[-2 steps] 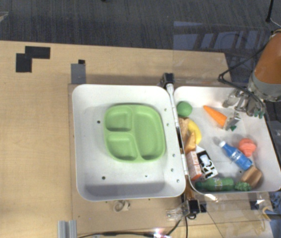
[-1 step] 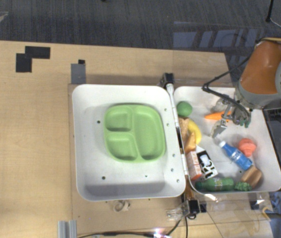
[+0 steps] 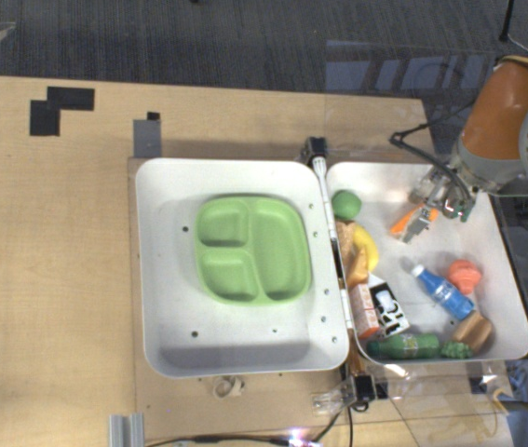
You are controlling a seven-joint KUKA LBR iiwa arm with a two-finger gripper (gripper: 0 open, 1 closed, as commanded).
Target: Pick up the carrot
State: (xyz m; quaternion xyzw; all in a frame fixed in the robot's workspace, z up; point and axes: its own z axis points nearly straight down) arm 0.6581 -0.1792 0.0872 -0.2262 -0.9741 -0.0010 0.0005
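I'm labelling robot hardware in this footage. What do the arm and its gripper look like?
The arm is a thick rounded body, grey with a broad orange band above the wrist. A thin black cable loops off its left side. The gripper at its end is small next to the arm, made of silver-grey metal parts with dark pieces. No lettering is readable.

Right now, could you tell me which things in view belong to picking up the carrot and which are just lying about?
Belongs to the job:
- carrot, in the right bin
- gripper, at the carrot

Just lying about:
- green ball
- banana
- blue bottle
- green divided plate in the left bin
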